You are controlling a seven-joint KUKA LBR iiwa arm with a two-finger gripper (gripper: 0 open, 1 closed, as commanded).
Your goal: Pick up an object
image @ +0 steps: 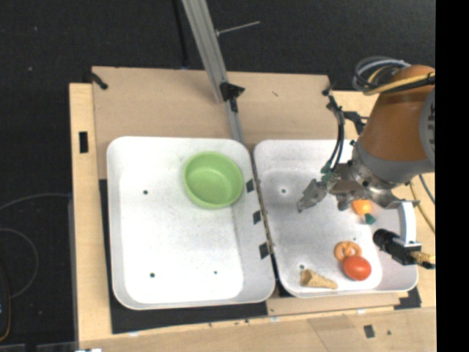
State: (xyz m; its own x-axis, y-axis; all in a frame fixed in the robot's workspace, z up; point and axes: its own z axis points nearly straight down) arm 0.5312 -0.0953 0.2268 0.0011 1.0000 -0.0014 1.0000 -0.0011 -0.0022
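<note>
My gripper (311,195) hovering over the right bin (293,160), fingers (304,202) spread open with nothing between them, red tomato (357,268) at that bin's near edge (orange-ringed piece (344,251) touching it), cone (317,279) beside it, green bowl (213,180) in left bin (146,270).

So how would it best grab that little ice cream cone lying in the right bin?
Probably from straight above, closing across the cone at its wider left end. It lies flat on its side, pointing right, near the bin's front wall, with the tomato close by.
</note>
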